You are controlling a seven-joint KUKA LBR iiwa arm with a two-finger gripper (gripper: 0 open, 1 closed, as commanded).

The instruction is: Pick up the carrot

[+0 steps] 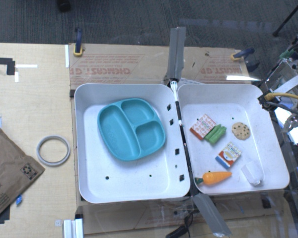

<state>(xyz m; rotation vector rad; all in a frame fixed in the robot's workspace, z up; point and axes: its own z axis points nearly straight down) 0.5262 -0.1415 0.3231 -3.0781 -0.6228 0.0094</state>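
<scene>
— Where is the carrot you want picked up?

— Look in the right white plastic bin (273,133). The small orange toy carrot with a green stub (216,178) lies on its side near the bin's near edge, green end pointing left toward the divider between the two bins.

— What else sits around it?

— Just beyond it, farther from you, is a small blue, white and orange carton (229,154). To the carrot's right, near the bin's near right corner, you can make out a clear plastic cup (252,173) lying against the white floor. Farther back there is a red and white snack packet (203,126) touching a green ridged pickle-like piece (216,134), and to their right a round tan cookie with dark chips (241,131).

— And the left bin?

— The left white bin (89,182) holds a teal divided plate with three compartments (132,129). On the wooden bench to its left lies a grey tape ring (53,149).

— How is the gripper set?

— You cannot tell; at the right edge only cables and parts of the rig are visible, nothing that reads as fingers.
</scene>
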